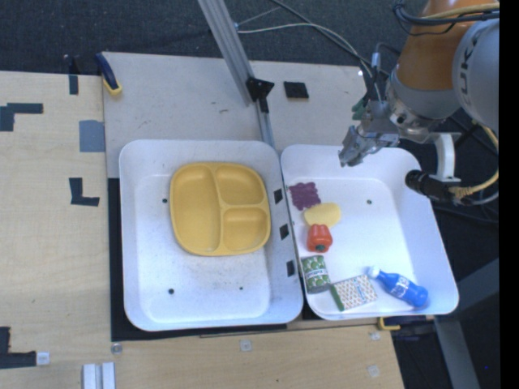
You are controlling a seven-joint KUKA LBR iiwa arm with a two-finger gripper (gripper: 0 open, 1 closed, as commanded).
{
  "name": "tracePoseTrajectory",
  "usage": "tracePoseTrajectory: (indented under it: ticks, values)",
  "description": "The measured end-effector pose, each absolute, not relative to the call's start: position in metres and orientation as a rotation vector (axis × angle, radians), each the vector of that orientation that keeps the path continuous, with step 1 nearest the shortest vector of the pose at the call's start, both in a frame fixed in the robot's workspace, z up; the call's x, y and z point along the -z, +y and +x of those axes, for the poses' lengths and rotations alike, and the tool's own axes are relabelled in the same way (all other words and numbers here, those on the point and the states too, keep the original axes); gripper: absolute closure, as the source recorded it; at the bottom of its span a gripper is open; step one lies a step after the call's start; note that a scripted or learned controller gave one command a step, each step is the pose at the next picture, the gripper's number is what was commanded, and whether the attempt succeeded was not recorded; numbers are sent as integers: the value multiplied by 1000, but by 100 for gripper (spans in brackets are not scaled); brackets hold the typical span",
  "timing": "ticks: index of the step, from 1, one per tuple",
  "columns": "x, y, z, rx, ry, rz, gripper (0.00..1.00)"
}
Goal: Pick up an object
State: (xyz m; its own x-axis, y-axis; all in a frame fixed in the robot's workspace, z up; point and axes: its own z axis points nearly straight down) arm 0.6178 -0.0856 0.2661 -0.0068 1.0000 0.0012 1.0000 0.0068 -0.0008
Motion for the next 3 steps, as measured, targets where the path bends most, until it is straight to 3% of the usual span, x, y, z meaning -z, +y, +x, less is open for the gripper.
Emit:
tracePoseTrajectory:
  ticks: [2,3]
  values:
    - [-256,24,642,-1,-2227,-2215,100]
    - [-242,68,643,-3,-2226,-2215,100]
